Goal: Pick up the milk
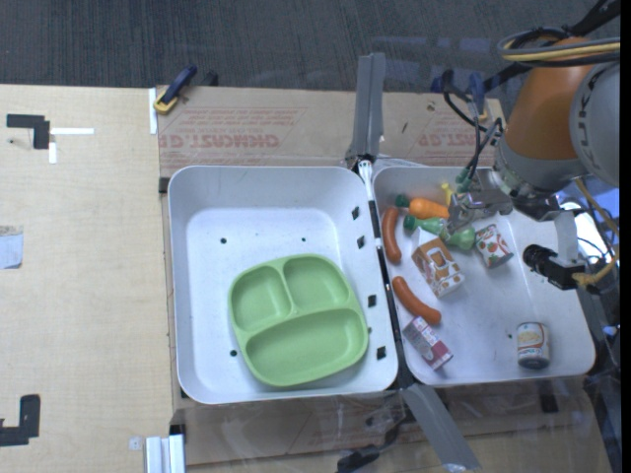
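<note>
The gripper (461,219) is lowered into the far part of the right bin (567,308), just over a green vegetable (434,225) beside one carrot (428,207). Whether the claw is apart or together cannot be told, and nothing is seen held. The milk (493,244), one small white-and-red carton, lies just right of it. Also counted there are two sausages (392,235), one brown carton (437,267), one red-and-white packet (428,342) and one can (532,345). One green plate (296,318) is seen in the left bin (197,264).
</note>
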Available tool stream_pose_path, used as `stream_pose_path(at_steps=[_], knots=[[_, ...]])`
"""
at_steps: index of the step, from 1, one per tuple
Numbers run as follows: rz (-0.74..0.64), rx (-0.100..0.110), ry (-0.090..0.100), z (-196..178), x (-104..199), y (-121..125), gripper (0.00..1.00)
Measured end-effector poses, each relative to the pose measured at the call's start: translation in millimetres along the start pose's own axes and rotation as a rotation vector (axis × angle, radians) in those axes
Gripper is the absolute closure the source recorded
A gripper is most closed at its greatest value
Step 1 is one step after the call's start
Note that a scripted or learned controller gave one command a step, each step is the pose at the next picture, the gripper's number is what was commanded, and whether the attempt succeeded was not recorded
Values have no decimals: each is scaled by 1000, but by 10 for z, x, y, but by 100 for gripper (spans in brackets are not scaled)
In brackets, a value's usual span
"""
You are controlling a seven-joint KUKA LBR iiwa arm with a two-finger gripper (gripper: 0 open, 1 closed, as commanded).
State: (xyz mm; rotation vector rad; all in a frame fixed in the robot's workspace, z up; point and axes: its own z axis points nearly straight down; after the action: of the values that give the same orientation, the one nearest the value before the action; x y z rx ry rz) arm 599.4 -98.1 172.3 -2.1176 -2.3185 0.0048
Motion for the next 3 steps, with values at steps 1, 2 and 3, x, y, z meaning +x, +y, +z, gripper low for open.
stream_pose_path(at_steps=[1, 2, 3], knots=[[-1, 0, 0, 0, 1, 1, 0], [-352, -6, -3, -439, -228, 200, 0], [-426, -7, -3, 677, -54, 1, 0]])
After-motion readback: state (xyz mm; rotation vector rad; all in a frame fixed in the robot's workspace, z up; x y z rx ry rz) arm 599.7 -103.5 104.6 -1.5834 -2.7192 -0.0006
